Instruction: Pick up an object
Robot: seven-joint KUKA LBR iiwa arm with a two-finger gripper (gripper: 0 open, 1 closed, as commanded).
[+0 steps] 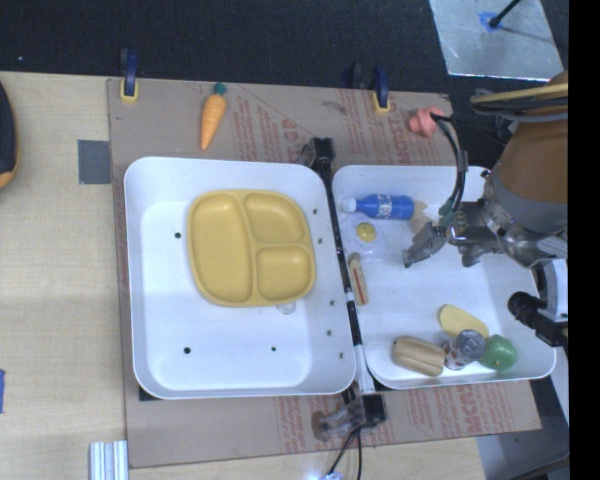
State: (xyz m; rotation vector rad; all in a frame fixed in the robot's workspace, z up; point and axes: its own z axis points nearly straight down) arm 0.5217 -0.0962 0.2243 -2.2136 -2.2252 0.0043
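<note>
gripper (442,246) over the right bin (400,338) — fingers spread, nothing between them — arm (535,183) cut off at right

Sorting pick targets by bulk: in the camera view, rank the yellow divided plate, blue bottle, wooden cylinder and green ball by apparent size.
1. yellow divided plate, by far the largest
2. blue bottle
3. wooden cylinder, close to the bottle, so that order is unsure
4. green ball
</note>
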